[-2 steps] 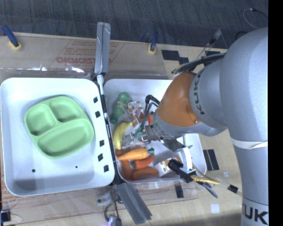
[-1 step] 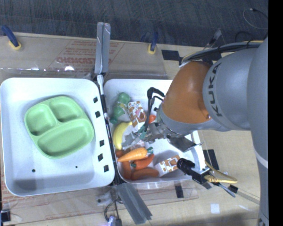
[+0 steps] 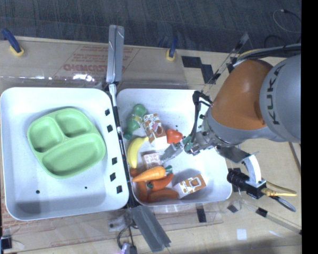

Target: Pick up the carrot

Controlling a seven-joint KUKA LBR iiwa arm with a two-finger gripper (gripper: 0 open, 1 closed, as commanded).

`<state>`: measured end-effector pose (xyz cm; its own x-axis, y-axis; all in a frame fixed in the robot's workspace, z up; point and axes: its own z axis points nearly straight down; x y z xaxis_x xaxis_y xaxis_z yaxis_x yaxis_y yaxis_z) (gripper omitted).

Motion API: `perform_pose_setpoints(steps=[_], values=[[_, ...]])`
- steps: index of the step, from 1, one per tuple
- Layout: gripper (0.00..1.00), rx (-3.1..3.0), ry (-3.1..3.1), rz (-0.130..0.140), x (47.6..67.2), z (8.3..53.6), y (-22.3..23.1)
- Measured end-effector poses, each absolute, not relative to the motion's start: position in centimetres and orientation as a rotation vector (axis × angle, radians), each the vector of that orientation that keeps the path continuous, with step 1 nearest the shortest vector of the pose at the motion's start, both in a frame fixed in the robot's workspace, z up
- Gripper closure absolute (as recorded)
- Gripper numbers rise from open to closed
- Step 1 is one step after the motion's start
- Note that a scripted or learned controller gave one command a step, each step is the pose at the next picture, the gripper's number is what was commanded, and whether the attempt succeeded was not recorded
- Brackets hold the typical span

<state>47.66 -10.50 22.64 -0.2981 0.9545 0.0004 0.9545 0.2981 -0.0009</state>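
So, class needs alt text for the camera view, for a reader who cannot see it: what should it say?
A grey and orange robot arm reaches from the right, its gripper just above a carrot lying among toy foods in the right bin. Nearby are a banana and small cartons. The left bin holds a green divided plate.

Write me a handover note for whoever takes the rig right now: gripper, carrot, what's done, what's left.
Gripper: low over the right bin, above the middle of the pile; nothing seen between its fingers.
Carrot: lying in the right bin near its front left, tip toward the divider, green top toward the centre. It rests against a sausage in front of it, with a banana just behind.
Left bin: holds a green plate.
Done: the arm has reached into the right bin.
Left: move the gripper forward and left onto the carrot, grasp it, lift it.
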Motion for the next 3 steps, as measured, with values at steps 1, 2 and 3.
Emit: perform_pose_setpoints(steps=[1,2,3], values=[[0.0,-1.845,-2.538,0.002,47.6,9.9,-10.0],[1.0,-1.839,-2.542,0.003,47.6,10.8,-10.0],[1.0,-1.91,-2.492,0.0,47.7,22.1,-4.5]])
